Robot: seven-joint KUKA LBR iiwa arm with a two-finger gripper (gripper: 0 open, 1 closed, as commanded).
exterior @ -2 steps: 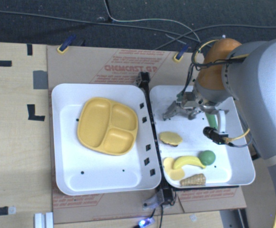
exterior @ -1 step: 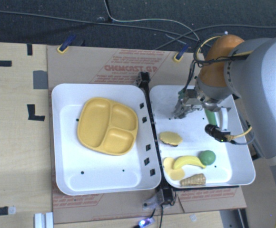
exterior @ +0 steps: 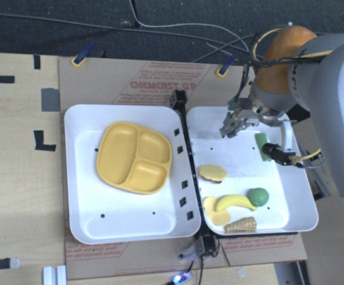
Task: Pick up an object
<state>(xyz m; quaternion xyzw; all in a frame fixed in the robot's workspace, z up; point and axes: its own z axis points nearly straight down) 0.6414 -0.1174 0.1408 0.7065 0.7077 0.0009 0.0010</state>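
Note:
My gripper [exterior: 229,128] hangs over the far part of the right bin [exterior: 296,190], above bare white floor. Nothing shows in its grasp. Toward the front of that bin lie a tan bun-like piece [exterior: 212,173], a yellow banana [exterior: 234,202], a green ball [exterior: 258,196], a flat yellow disc [exterior: 215,217] and a tan cone-shaped piece [exterior: 241,224]. A green object [exterior: 263,145] lies just right of the gripper, near the bin's right wall. The bun-like piece is the closest of the front items, a short way in front of the gripper.
The left bin [exterior: 77,159] holds a yellow divided plate [exterior: 134,157]. A black divider with clips [exterior: 185,159] runs between the bins. Cables [exterior: 178,25] trail across the dark surface behind the bench. The arm's grey body [exterior: 332,100] covers the right bin's far right corner.

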